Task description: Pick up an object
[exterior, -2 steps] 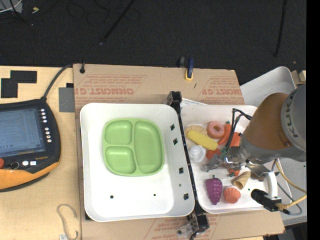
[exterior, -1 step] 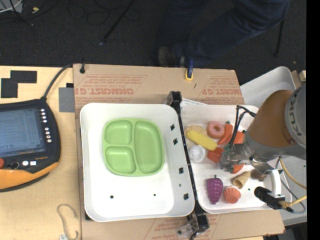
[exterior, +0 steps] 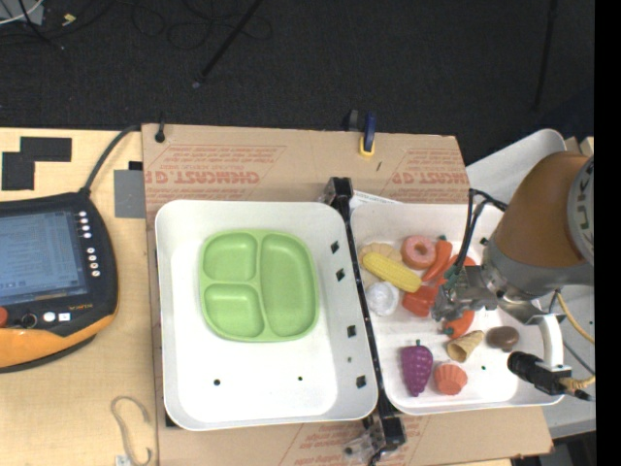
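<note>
The right bin (exterior: 398,396) holds several toy foods. A yellow corn cob (exterior: 390,269) lies beside a pink donut (exterior: 419,251), with an orange carrot (exterior: 441,257) just right of the donut. A red piece (exterior: 419,303) sits directly left of my gripper (exterior: 449,304), which is low in the bin's middle with the arm coming in from the right. In front of the gripper lie an ice cream cone (exterior: 465,345), purple grapes (exterior: 416,368), an orange-red fruit (exterior: 449,379) and a brown piece (exterior: 502,338). A clear piece (exterior: 381,299) lies near the divider.
The left bin (exterior: 179,377) carries a green divided plate (exterior: 260,285). A black divider (exterior: 355,299) runs between the bins. A tablet-like pendant (exterior: 49,275) rests on the bench at far left. A black fitting (exterior: 536,372) of the arm hangs over the right bin's front right corner.
</note>
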